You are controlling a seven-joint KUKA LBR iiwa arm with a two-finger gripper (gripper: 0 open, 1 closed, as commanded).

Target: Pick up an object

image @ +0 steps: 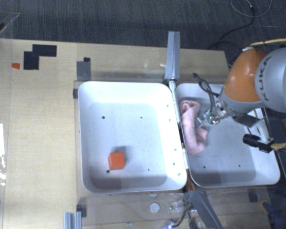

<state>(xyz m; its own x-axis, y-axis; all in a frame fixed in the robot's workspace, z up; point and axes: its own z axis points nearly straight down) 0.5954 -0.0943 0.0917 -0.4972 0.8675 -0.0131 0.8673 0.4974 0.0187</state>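
While low, hand [203, 121] touching pink cloth [192, 128]

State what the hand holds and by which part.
Cannot be told. The hand is low in the right bin, at the pink cloth, near its right edge; no grasp is visible.

Single fixed camera, mounted above the bench [38, 142], looking down at a slant. Far enough back to take in both white bins whole: left bin [133, 99], right bin [238, 171], the grey divider post [173, 56] between them. Dark floor runs along the frame top beyond the left bin; the arm [257, 80] enters right of the divider post.
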